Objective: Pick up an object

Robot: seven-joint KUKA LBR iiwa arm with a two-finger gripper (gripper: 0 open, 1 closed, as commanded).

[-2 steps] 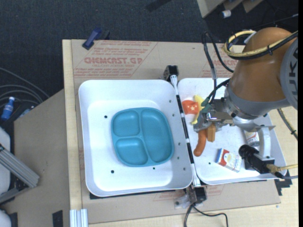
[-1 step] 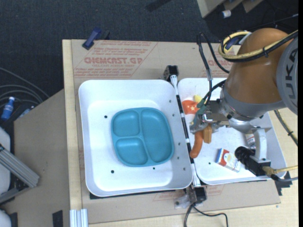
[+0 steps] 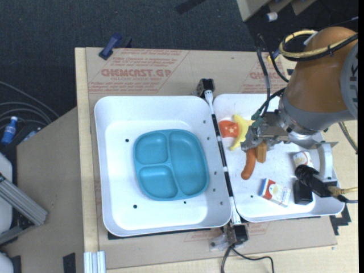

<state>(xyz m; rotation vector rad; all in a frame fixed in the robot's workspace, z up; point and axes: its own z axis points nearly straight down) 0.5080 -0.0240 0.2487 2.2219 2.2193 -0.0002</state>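
A grey robot arm with an orange band reaches in from the right, its gripper (image 3: pixel 257 140) low over the far left part of the right bin (image 3: pixel 284 214). Whether the gripper is open or closed cannot be told from this angle.

An orange sausage-shaped toy (image 3: pixel 248 166) lies slanted, its far end touching or just under the gripper. A yellow banana toy (image 3: pixel 238 134) and a red tomato toy (image 3: pixel 228 128) sit just to the left of the gripper. A small printed box (image 3: pixel 274 191) lies nearer, well apart.

This looks like the reach-and-grasp step, with nothing seen lifted. The next move likely calls for closing squarely on one toy, probably the sausage, without nudging the crowded banana, then lifting straight up.

The left bin (image 3: pixel 114 152) holds a blue divided plate (image 3: pixel 170 164). Both bins rest on a pale printed board (image 3: pixel 142 73). Around it is dark carpet (image 3: pixel 57 16), with cables (image 3: pixel 23 95) at the left
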